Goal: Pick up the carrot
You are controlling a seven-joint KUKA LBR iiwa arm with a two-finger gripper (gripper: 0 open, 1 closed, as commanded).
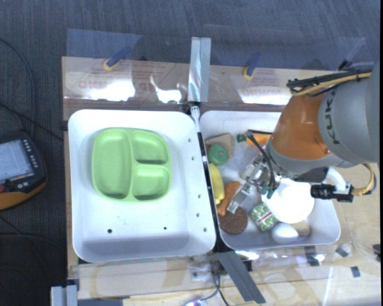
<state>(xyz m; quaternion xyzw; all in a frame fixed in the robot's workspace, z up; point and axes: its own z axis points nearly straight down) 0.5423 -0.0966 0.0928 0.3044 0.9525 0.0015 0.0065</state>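
- While the arm reaches in from the right, its gripper hangs low over the right bin, at the crowded left side where the toy food lies.
- Carrot: an orange piece lying against the bin's left wall, just beside a yellow banana-like piece; the metal fingers sit right next to it, possibly touching.
- Jaws: whether they stand wide or narrow cannot be told; the wrist hardware blurs into the clutter. Nothing is plainly seen between them, so no hold is claimed.
- Neighbours press close: a brown round cookie below, a green-and-red can to the lower right, a white plate beyond that. The tight packing likely explains the slanted approach.
- Left bin carries a green divided plate, well apart from the work.
- Judgement: the task sits at the grasp stage; the carrot rests on the bin floor, not yet lifted.
- Risk: the wall and the banana-like piece leave little room for a finger on that side.
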